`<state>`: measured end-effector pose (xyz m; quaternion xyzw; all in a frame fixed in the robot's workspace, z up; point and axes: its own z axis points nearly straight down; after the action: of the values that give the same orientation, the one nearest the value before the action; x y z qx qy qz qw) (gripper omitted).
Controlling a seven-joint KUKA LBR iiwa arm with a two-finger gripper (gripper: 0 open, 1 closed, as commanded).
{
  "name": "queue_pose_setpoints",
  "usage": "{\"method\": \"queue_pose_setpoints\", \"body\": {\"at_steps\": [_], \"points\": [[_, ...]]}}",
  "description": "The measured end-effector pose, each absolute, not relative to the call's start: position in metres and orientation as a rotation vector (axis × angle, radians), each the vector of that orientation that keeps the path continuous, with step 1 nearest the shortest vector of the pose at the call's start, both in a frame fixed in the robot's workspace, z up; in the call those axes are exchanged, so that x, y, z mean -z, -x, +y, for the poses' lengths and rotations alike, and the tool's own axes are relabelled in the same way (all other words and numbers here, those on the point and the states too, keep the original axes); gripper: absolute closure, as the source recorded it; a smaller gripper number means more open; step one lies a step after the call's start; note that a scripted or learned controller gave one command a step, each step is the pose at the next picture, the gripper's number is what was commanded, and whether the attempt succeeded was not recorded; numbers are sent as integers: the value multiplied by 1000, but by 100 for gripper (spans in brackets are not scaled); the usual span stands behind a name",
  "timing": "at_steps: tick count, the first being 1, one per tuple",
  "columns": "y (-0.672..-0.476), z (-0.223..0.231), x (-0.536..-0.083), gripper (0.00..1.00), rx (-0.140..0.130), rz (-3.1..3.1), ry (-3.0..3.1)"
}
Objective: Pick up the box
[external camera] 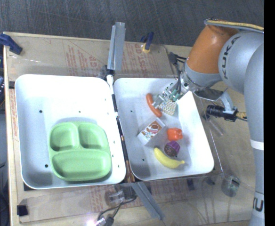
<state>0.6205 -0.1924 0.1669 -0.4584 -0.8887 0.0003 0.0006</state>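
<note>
You see the hand [168, 98] low in the right bin [201, 140], its fingertips blurred against a waffle [169, 108]; grip unclear. The box [151, 130] lies just below, untouched.

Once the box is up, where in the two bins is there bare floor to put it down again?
Left bin: the whole upper half above the green tray is bare. Right bin: the strip along its left wall, left of the sausage and box, is bare. Crowded: the right bin's middle and lower right, around pepper, banana, and the gripper.
</note>
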Motion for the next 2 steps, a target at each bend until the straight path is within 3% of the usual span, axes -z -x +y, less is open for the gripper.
{"method": "queue_pose_setpoints", "body": {"at_steps": [1, 2], "points": [[-600, -123, -221, 100, -1, -2832, 1359], [-575, -49, -223, 100, -4, -2625, 1719]]}}
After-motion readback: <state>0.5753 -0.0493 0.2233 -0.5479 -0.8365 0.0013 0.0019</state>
